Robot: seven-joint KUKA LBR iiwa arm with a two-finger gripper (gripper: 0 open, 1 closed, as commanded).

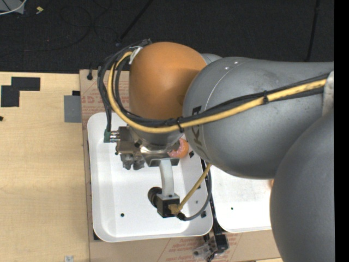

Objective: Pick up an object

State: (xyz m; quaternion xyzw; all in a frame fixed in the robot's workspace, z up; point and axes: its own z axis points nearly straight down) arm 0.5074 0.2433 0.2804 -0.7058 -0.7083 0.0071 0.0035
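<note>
- Found two shallow white bins side by side on the pale wooden tabletop (pixel 38 168), set over a brown printed board (pixel 90 94).
- Saw the left bin (pixel 109 190) with most of its visible white floor bare, apart from one small dark dot (pixel 122 215) toward its lower left corner in the camera view.
- Spotted a pinkish-orange object (pixel 180 148) in the upper right part of that bin, tucked under the wrist and close against the gripper's metal body; could not tell whether touching or just beside.
- Made out only a small rounded sliver of it: smooth and salmon-tinted, with the rest of its shape hidden beneath the grey arm (pixel 245 119).
- Saw the right bin (pixel 240 192) largely covered by the arm, with one small dark speck (pixel 232 207) on the bare strip of floor left showing.
- Caught an orange fleck (pixel 270 184) at the arm's edge over the right bin, too small to identify.
- Placed the gripper (pixel 136 156) low over the upper half of the left bin, directly below the orange band (pixel 158 75).
- Could not tell whether the gripper was released or clenched, nor whether it grasped anything.
- Noted a flat black patch (pixel 19 89) and a grey patch (pixel 71 107) on the tabletop, left of the bins.
</note>
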